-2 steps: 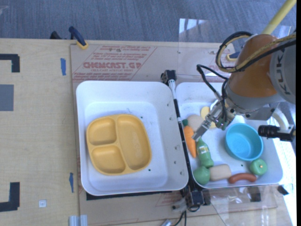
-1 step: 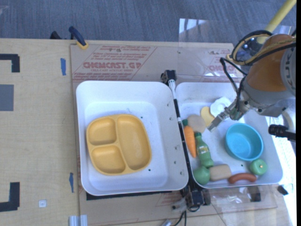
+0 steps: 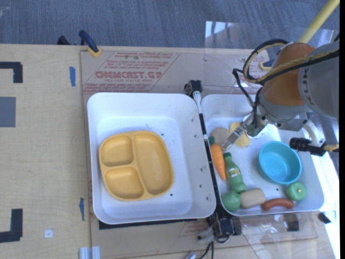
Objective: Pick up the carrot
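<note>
The carrot (image 3: 218,161) lies in the right bin (image 3: 315,197), hard against that bin's left wall, its length running along the wall. A green bottle (image 3: 234,172) lies just beside the carrot's far side, touching or nearly so, with a green round fruit (image 3: 230,200) beyond the carrot's lower tip. A beige piece (image 3: 219,135) sits just above the carrot's top end, and a yellow item (image 3: 240,134) is near that.

The end effector (image 3: 233,139) hangs just up and to the right of the carrot; whether it is released or clenched I cannot tell, and nothing is seen gripped.

The risk, I judge, is crowding: wall on one side, bottle on the other. A descending finger may land on the bottle or wall, or catch the beige piece instead.
</note>
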